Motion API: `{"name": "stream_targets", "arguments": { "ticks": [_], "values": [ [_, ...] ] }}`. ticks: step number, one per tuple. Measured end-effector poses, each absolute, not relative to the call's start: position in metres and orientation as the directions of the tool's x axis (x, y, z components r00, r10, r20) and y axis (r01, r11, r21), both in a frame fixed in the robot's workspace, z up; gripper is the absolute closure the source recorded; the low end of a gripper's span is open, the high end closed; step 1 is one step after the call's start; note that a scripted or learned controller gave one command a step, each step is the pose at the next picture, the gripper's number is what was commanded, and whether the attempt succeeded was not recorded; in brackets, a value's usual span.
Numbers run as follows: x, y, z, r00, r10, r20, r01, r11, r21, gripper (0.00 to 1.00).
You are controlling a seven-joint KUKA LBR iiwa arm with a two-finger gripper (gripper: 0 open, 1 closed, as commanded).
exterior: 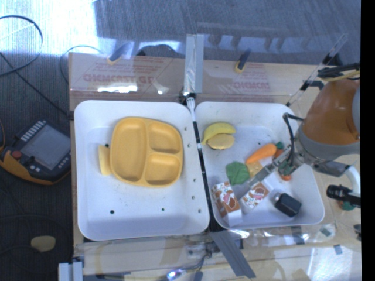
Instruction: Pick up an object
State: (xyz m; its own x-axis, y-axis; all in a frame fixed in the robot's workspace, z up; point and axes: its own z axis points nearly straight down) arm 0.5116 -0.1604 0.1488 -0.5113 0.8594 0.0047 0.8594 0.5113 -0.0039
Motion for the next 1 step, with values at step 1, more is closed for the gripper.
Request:
{"name": "stream_targets", "arguments": {
  "ticks": [1],
  "values": [
    [0.5583, -0.1543, 0.0897, -0.328, 0.945, -0.002, 0.945, 0.328, 0.006, 0.0]
  ]
}}
